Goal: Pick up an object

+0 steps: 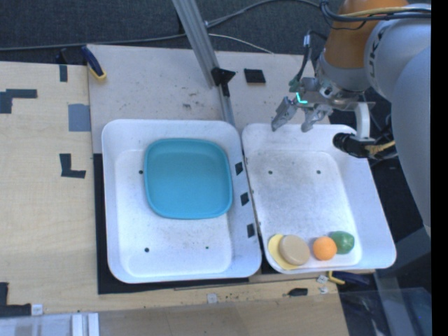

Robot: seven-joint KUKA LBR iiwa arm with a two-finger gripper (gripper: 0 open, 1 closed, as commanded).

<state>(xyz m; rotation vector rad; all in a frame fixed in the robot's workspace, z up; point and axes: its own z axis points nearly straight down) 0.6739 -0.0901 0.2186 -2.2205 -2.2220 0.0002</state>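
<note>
**Desk:** Item one, the hand?

**Me:** I log the gripper [299, 121] at upper right of the frame, over the far rim of the right bin [364, 187]. Two fingers spread apart, nothing between them.

**Desk:** Item two, candidates?

**Me:** Four, all crowded along the near edge of the right bin, lower right of the frame. Orange ball [324, 248]: small, round, probably light and smooth, so I judge it likely to roll or squirt out unless I close across its middle. Green object [343, 241]: just beside it toward the right, touching or nearly so (too small to tell). Tan puck [294, 250]: flat-topped, looks stiff, lying on a yellow disc [276, 249]; I'd take the puck by its sides.

**Desk:** Item three, surroundings?

**Me:** Blue plate [187, 177] in the left bin [115, 208], well apart from everything. A metal pole [203, 44] slants across the upper middle, clear of my path.

**Desk:** Obstructions?

**Me:** The crowding itself. A finger coming down for the ball would likely strike the puck or the green object, and the bin's near wall leaves little room.
</note>
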